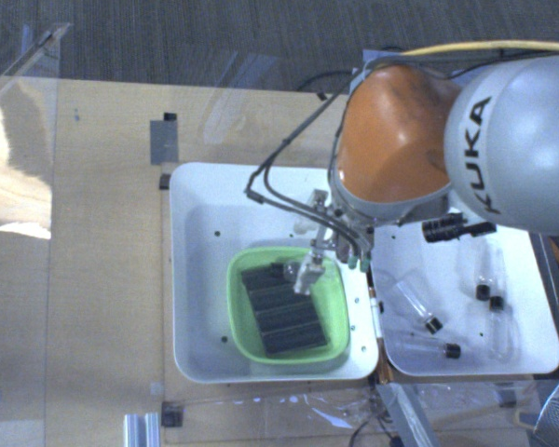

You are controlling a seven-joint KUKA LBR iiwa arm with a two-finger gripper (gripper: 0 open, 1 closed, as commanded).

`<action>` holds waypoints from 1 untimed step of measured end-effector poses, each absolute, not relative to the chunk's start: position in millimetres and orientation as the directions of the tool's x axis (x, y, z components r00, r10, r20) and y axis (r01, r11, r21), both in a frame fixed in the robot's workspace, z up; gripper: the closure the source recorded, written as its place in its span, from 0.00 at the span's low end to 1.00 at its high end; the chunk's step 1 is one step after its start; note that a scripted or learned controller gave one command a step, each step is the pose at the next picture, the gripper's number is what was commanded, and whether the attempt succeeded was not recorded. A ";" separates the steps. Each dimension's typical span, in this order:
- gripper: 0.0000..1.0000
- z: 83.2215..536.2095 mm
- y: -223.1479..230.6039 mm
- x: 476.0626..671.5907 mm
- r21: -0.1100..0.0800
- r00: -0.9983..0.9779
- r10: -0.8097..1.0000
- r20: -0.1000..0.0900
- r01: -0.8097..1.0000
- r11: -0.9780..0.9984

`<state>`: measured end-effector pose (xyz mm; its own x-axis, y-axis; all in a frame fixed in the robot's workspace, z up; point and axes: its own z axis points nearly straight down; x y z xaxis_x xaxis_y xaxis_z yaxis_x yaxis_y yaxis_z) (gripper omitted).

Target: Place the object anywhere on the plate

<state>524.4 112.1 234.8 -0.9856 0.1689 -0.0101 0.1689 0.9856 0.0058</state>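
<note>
A green square plate [237, 291] sits in the left white bin [194, 250], toward its front right. A black ridged rectangular object [284, 317] lies flat on the plate, running diagonally across it. My gripper [307, 276] hangs over the plate's far right part, right at the upper end of the black object. The grey arm with its orange band [391, 138] reaches in from the right above it and hides the back right corner of the bin.
The right white bin [533, 338] holds several clear tubes with black caps, such as one [416, 305] near its left wall and another [489, 292] farther right. Black cables [278, 161] loop from the wrist over the left bin's back edge.
</note>
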 end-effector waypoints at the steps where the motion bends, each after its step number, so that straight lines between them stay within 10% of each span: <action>1: 0.00 260.8 55.0 546.4 0.002 -1.000 -0.026 -0.012 -0.026 1.000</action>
<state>546.4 55.0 260.8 -0.9996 -0.0258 -0.0118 -0.0258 0.9997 0.0021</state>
